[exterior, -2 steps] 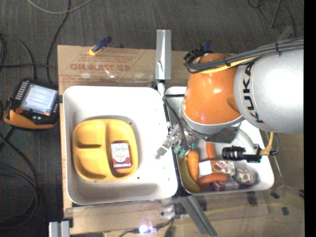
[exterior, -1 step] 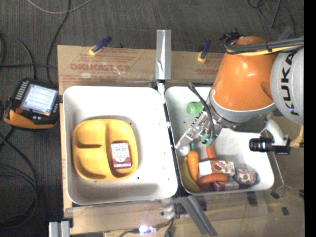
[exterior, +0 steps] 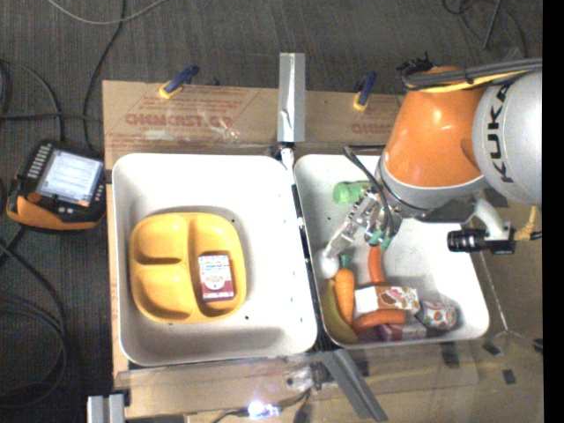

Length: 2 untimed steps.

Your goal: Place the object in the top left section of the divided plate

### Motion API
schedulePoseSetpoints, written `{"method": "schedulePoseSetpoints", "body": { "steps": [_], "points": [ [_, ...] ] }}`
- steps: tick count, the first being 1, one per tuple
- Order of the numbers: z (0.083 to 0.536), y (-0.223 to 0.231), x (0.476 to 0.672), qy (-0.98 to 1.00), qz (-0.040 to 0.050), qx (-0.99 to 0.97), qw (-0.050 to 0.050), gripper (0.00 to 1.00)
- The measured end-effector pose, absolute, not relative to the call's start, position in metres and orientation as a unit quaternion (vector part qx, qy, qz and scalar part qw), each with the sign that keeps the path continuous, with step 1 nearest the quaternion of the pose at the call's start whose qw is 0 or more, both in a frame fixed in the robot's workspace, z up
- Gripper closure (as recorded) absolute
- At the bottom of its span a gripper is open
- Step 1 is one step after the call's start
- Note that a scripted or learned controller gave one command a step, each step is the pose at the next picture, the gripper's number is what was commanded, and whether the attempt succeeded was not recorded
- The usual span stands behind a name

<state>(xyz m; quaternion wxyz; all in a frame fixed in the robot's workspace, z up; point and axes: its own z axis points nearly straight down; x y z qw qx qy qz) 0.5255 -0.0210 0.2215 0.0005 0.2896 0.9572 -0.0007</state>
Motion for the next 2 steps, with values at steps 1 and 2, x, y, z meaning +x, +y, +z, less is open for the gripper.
{"method": "schedulePoseSetpoints", "body": {
  "steps": [1, 2],
  "points": [
    [0.205, 0.044, 0.578, 0.966, 0.0005, 0.259, 0.000, 1.00],
    [0.242, -0.024, 0.507, 0.975, -0.0010, 0.220, 0.000, 1.00]
  ]
}}
